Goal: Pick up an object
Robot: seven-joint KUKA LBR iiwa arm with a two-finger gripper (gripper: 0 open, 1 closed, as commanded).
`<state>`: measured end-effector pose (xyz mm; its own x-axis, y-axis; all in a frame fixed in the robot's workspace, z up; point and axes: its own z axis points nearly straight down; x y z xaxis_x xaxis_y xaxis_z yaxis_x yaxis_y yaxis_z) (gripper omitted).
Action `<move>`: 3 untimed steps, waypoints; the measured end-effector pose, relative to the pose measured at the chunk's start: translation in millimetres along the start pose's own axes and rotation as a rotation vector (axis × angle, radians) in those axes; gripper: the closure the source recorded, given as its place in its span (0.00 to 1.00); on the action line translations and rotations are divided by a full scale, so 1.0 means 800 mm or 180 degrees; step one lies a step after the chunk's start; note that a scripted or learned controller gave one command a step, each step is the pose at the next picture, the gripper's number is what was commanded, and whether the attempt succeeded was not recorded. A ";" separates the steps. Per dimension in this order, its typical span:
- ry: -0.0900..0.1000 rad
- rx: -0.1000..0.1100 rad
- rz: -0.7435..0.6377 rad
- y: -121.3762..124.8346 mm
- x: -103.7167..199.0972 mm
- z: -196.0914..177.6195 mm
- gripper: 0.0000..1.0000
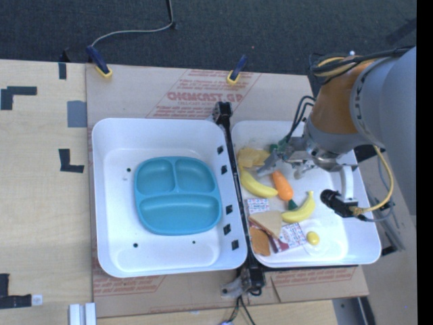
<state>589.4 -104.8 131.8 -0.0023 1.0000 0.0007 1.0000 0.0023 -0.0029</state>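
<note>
While its spread tool [283, 162] hovers, a glossy tapered carrot [282, 185] lies between curved bananas.

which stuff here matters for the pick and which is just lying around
Part of the job: gripper, right bin, carrot, two bananas, small yellow piece.

Lying about: left bin, blue divided plate, yellow clamps.

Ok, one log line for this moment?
gripper: low in right bin | nearest: carrot, banana | grasp: unconfirmed | left bin: blue tray
</note>
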 end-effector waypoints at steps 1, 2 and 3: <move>-0.0013 -0.0023 0.0007 0.035 0.009 0.057 0.00; -0.0013 -0.0020 0.0005 0.035 0.009 0.045 1.00; -0.0007 -0.0013 0.0007 -0.019 -0.008 -0.126 1.00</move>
<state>574.7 -111.4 232.8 -0.0001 1.0000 -0.0016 1.0000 0.0001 0.0012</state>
